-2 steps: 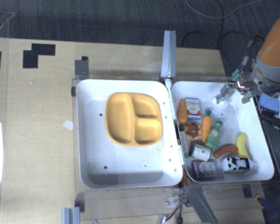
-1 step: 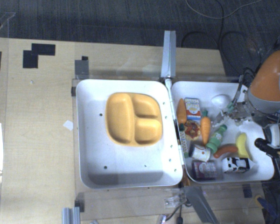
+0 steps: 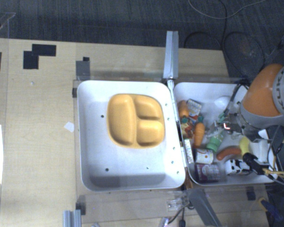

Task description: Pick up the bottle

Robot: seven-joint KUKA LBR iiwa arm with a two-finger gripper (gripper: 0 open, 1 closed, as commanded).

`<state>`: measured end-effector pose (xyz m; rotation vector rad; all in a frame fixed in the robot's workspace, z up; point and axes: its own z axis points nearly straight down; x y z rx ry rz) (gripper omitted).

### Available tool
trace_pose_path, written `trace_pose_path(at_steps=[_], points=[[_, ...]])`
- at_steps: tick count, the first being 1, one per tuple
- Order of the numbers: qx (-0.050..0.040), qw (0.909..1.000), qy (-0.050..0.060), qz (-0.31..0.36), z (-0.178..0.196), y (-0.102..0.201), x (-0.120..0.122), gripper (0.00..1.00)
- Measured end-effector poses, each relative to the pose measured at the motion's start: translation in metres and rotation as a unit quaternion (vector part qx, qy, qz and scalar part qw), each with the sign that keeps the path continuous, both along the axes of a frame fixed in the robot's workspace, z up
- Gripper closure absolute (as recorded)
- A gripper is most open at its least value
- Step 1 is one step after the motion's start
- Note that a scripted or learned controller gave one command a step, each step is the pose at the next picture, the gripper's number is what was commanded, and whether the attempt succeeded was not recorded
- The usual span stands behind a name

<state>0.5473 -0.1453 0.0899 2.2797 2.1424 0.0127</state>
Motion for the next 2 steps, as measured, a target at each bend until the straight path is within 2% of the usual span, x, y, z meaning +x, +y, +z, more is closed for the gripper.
trace_pose_path(at_steps=[1, 2], points=[[0.0018, 1.0000, -0.003, 0.001, 0.012, 0.002, 0.003, 1.00], [0.0007, 0.9977, 0.005, 0.068, 0.070, -0.029, 0.032, 1.00]])
